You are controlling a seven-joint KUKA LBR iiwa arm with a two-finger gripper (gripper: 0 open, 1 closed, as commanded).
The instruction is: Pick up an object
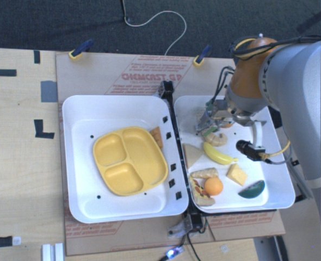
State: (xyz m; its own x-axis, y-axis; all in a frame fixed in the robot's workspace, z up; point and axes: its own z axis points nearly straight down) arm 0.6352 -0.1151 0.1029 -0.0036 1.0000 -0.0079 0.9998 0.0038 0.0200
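The banana [219, 154] lies in the right bin [275, 200], just below a small round tan piece [218, 140]. The gripper [208, 125] hangs low over the bin's upper part, just above that piece; whether its jaws are spread or pressed together cannot be told. Nearer the front lie a cheese wedge [237, 174], an orange [213, 186] on a sandwich [203, 192], and a dark green piece [252, 189]. The left bin [79, 145] holds a yellow tray [129, 160]. Both bins sit on the bench [19, 162].
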